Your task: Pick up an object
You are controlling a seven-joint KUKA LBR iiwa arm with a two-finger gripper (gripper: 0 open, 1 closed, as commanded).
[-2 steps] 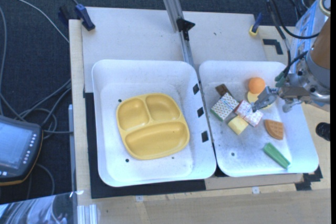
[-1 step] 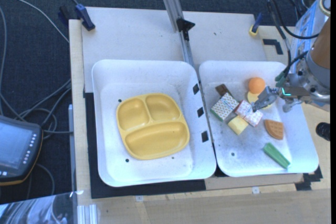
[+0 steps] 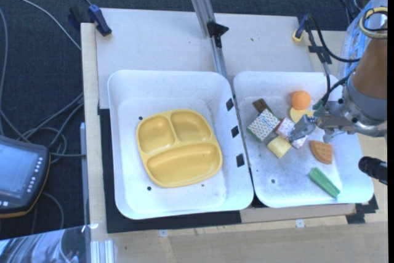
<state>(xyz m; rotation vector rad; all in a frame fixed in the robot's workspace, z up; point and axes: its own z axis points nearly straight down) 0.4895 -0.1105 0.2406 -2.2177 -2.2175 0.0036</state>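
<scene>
From the camera view we see a small red-and-white block in the right bin, between a patterned cube and a yellow block. The end effector sits just beside it; we cannot tell its opening or whether it grips anything

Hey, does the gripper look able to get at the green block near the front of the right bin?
Probably yes. The green block lies alone on the bin floor, apart from the cluster under the gripper, with only the waffle-like piece lying between them.
</scene>
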